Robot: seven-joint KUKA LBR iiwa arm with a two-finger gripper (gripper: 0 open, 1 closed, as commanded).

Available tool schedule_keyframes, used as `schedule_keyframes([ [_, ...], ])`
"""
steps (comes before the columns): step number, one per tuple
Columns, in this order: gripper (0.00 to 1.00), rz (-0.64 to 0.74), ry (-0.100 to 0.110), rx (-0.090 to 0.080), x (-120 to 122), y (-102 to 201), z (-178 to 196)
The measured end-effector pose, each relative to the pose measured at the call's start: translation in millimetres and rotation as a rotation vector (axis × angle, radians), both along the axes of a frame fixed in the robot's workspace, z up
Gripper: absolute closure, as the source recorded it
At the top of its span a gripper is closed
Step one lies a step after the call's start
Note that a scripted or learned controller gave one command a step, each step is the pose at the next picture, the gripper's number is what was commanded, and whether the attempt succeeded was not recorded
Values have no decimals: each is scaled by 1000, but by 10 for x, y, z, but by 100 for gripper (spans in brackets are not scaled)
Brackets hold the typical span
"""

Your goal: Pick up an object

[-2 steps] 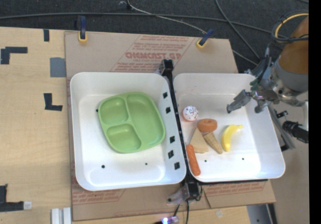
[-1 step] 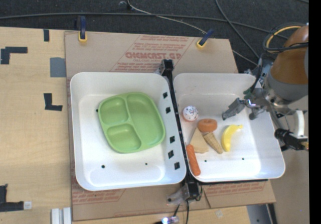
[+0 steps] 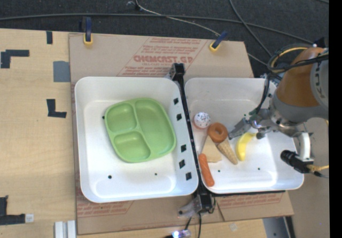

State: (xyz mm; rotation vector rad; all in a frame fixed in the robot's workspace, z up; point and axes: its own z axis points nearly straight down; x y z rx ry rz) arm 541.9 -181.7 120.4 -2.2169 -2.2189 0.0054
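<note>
In the right bin (image 3: 214,88), the gripper (image 3: 247,126) is down low among the toys, reaching in from the right under the arm (image 3: 299,90) with its orange band. Its dark fingers sit just above the yellow banana (image 3: 242,146), close to it or touching, but nothing shows between them, and I cannot tell whether they are spread or pressed together, the view is too small and dark there. Just left of the banana lies the ice-cream cone (image 3: 227,151), pointing toward the near right, with a brown doughnut (image 3: 217,132) at its far end. A small white speckled ball (image 3: 201,119) rests farther back and left, near the divider. An orange carrot (image 3: 206,169) lies at the near left corner of that bin, beside a pale flat piece (image 3: 212,153) under the cone. Over in the left bin (image 3: 91,167), a green divided plate (image 3: 140,129) sits alone, well apart from the action.
</note>
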Motion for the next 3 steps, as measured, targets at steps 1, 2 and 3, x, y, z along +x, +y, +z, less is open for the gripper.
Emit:
schedule_keyframes([
  [1,0,1,-6,-3,3,3,-366],
  [2,100,0,-10,-5,14,-6,-240],
  [3,100,0,-8,-2,48,1,183],
])
